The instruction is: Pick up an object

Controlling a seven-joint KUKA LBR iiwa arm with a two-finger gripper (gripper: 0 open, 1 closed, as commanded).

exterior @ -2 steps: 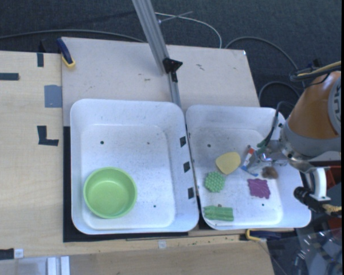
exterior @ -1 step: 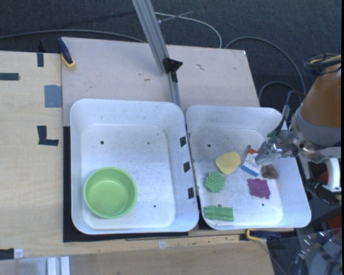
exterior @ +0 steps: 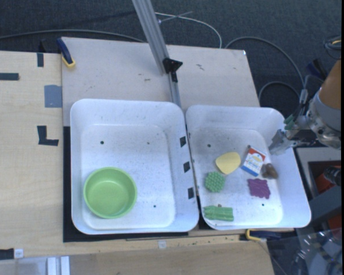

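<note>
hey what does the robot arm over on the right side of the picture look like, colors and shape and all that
The arm comes in at the right edge of the camera view as a rounded grey body with an orange band above the wrist. Below the grey part sits a darker, boxy section of metal and black pieces. The gripper is pale grey metal, ending over the right rim of the right bin.

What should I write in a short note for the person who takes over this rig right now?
Gripper: at the right bin's right rim, above the objects, holding nothing that I can see; finger state unclear.
Right bin: yellow piece, small white box, brown object, purple piece, round green piece, long green piece.
Left bin: green bowl.
Done: nothing picked yet.
Left: choose one object, descend, grasp, lift.
</note>
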